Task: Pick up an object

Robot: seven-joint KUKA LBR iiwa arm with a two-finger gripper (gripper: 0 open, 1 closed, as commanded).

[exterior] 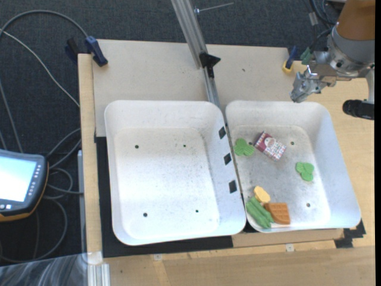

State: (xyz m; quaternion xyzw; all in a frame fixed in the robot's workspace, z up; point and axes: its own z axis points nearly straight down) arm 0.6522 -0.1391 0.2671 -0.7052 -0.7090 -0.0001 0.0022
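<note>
My gripper point(302, 92) hangs above the far rim of the right bin point(339, 159), with nothing between its fingers. Several small objects lie in that bin. A red and white box point(270, 145) lies near the middle, tilted. A green leaf-shaped piece point(243, 148) rests to its left by the inner wall. Another green piece point(305, 170) sits toward the right. At the near edge lie a yellow piece point(262, 193), a green ridged piece point(259, 213) and an orange block point(278, 213).
The left bin point(119, 177) stands beside the right one. A metal pole point(189, 25) slants down from the top to the gap between the bins. A tablet point(18, 183) sits off the bench at the left. A blue clamp point(95, 49) grips the bench's far-left corner.
</note>
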